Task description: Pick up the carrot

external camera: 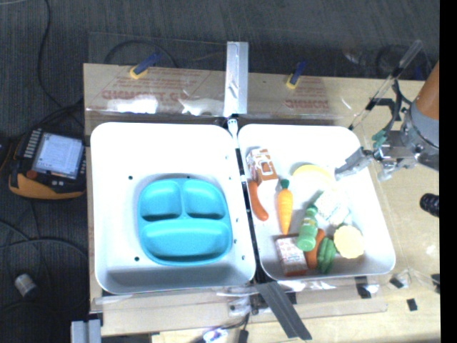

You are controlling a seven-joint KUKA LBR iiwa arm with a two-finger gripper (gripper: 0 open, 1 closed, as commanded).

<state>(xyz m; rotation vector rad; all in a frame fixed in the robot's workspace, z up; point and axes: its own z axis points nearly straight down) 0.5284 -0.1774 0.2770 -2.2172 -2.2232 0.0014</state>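
I see the carrot mid right bin; the pincer, at that bin's right rim, grip state indiscernible.

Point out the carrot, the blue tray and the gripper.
carrot [285,207]: camera view, orange body.
blue tray [186,220]: camera view, central divider.
gripper [348,166]: camera view, finger end.
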